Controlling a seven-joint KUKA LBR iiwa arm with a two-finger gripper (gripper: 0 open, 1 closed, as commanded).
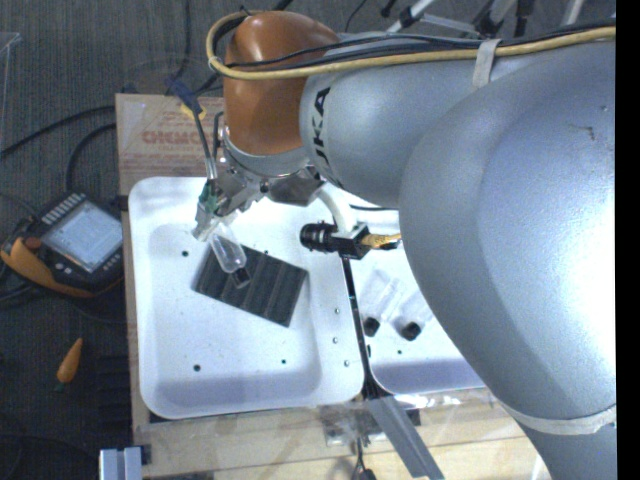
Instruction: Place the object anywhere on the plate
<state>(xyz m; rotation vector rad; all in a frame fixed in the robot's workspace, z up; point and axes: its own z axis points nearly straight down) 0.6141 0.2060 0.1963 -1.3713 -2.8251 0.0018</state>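
Note:
The plate (255, 286) is a dark ribbed rectangle lying flat in the left white bin (170, 368), a little right of its middle. My gripper (218, 223) hangs under the orange wrist band (265, 78), just above the plate's upper left corner. A clear, slim piece (229, 253) reaches down from the gripper onto that corner; I cannot tell whether it is a held object or part of the gripper. Small clear objects with black ends (390, 313) lie in the right bin (420, 373), partly hidden by the arm.
The grey arm (500, 218) covers most of the right bin. A black cylinder (318, 236) juts out over the divider between the bins. A handheld control unit (75, 240) and an orange tool (68, 360) lie left of the bench; a cardboard box (165, 138) stands behind.

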